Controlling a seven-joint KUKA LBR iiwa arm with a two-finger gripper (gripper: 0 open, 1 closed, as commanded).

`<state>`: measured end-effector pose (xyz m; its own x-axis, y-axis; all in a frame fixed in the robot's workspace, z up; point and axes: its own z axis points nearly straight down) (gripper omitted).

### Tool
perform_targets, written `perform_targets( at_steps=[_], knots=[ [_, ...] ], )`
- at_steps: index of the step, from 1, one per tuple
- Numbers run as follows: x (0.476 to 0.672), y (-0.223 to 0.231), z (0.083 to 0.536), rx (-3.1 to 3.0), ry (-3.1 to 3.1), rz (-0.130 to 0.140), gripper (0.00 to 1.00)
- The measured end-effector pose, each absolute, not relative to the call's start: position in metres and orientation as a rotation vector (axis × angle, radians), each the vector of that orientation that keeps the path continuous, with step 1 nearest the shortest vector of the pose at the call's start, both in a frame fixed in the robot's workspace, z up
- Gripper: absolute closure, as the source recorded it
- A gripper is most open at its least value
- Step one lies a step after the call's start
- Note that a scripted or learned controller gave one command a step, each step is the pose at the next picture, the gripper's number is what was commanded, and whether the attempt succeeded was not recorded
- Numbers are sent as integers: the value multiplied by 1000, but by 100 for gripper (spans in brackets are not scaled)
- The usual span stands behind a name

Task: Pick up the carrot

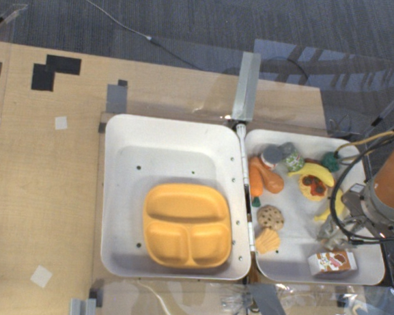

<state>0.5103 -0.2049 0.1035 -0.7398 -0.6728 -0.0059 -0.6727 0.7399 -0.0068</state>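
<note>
Carrot [256,179] in right bin [290,271]; left bin [123,181] holds tray [187,224].

The arm [393,184] runs off the right edge, perhaps hiding its gripper

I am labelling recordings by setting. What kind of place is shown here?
Probably a robotics lab bench. Two shallow white bins sit on a wooden table; the right one holds toy food such as a carrot, and a cabled robot arm reaches in.
</note>
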Motion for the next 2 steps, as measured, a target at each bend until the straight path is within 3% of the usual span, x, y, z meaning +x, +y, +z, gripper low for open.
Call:
perform_targets(
  at_steps=[1,2],
  knots=[
    [511,-206,175,-1472,2764,-10,100],
    [543,-205,218,-1770,2584,-9,100]
  ],
)
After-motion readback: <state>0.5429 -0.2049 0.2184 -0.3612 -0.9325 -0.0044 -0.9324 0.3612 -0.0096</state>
